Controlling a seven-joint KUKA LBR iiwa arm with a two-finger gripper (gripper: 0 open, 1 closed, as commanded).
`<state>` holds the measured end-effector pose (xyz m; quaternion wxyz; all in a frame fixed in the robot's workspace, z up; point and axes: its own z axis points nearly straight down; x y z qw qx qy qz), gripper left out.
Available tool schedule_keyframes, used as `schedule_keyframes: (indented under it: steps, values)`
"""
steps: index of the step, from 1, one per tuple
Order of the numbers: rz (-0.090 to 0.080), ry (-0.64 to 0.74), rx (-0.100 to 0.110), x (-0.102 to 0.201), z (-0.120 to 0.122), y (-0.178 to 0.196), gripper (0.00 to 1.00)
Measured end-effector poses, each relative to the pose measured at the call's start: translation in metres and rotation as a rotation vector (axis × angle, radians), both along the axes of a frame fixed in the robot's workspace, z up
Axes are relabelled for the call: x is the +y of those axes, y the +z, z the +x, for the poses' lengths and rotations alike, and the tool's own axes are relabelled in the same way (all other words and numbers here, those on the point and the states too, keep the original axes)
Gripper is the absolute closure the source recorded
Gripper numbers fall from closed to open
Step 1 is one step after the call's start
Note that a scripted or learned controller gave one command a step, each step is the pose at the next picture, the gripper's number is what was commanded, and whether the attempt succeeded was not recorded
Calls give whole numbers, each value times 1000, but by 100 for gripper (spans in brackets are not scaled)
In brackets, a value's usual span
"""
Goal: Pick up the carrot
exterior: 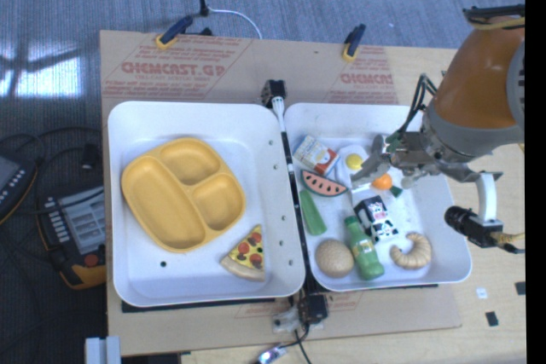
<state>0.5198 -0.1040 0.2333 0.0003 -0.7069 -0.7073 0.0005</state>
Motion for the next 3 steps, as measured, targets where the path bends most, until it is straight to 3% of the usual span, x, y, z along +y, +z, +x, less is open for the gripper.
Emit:
schedule_keyframes:
  steps: [1,2,3]
  values:
    - [-1,15,2,-39,56,-86,0]
    - [2,-271,-4,-74,65,-145,0]
    - [-1,-272,-10,-75,66,-134,100]
